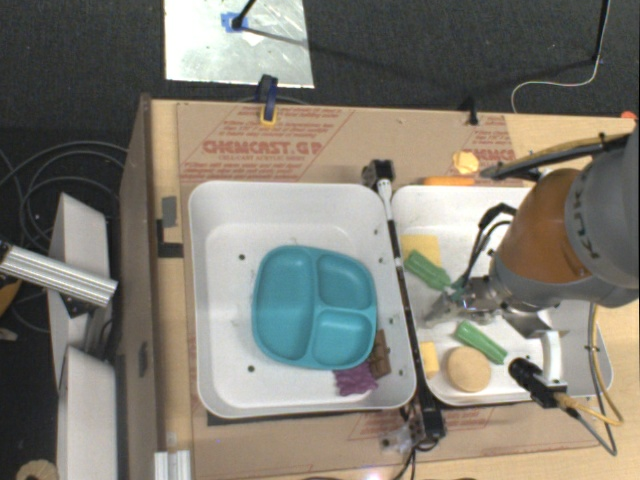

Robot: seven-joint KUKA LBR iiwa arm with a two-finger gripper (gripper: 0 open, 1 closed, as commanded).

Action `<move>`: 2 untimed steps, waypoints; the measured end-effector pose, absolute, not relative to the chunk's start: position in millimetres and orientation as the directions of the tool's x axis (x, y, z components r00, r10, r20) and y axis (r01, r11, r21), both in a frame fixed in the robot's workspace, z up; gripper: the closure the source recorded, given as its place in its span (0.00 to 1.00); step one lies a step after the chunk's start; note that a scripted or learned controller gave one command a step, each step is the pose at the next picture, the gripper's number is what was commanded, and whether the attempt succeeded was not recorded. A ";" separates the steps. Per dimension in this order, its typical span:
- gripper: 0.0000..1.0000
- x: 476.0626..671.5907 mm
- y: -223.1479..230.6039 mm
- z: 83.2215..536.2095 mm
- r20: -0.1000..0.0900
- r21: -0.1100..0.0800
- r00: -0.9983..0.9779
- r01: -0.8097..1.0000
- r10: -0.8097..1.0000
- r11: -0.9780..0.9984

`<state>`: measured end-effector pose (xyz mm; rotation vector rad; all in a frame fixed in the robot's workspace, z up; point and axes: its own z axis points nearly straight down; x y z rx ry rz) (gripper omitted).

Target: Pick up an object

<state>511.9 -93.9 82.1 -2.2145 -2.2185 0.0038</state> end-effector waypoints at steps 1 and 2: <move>0.00 485.1 -103.2 83.8 0.001 -0.003 0.001 1.000 1.000 -0.001; 0.00 565.1 -151.8 85.8 -0.005 0.010 -0.004 1.000 1.000 0.004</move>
